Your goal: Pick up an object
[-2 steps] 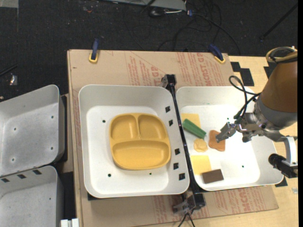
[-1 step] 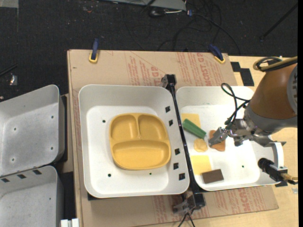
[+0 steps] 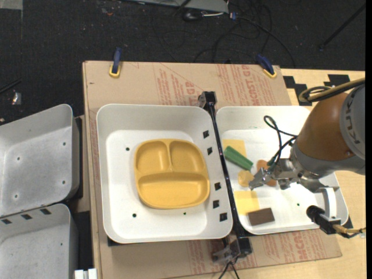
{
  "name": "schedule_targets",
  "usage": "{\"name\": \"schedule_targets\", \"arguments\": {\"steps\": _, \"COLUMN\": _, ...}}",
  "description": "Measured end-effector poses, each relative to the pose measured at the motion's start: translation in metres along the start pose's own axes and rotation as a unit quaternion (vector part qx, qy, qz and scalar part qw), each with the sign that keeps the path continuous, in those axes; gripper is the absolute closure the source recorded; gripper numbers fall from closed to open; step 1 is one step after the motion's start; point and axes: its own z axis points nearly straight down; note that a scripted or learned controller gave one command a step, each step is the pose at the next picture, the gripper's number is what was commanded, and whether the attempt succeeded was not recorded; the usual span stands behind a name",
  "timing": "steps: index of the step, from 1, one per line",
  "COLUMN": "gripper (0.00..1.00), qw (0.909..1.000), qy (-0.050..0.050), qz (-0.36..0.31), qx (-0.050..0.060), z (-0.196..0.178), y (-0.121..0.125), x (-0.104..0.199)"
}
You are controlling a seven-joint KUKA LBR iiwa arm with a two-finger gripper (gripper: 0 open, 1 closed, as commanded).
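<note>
yellow divided plate (image 3: 172, 174) in left bin (image 3: 110, 173) | two blue clamps (image 3: 115, 63) on cardboard (image 3: 174, 80)

Even, fairly bright overhead light washes the two white bins (image 3: 157, 118) close to overexposure, while the dark floor (image 3: 46, 34) across the upper part of the frame stays dim and speckled. Shadows are soft and short: a faint one lies under the yellow tray (image 3: 171, 173), another beneath the arm (image 3: 328, 138) at right. Focus is moderate overall, with slight grain and softened edges on small items.
</note>
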Motion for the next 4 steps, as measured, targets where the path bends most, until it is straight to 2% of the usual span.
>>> {"name": "schedule_targets", "arguments": {"steps": 1, "gripper": 1.0, "qw": 1.0, "qy": -0.001, "qz": 0.001, "qx": -0.002, "z": -0.013, "y": 0.001, "x": 0.0}}
{"name": "schedule_targets", "arguments": {"steps": 2, "gripper": 1.0, "qw": 1.0, "qy": -0.002, "qz": 0.0, "qx": -0.005, "z": -0.07, "y": -0.004, "x": -0.008}}
{"name": "schedule_targets", "arguments": {"steps": 4, "gripper": 1.0, "qw": 1.0, "qy": -0.002, "qz": -0.003, "qx": -0.005, "z": -0.161, "y": -0.001, "x": 0.001}}
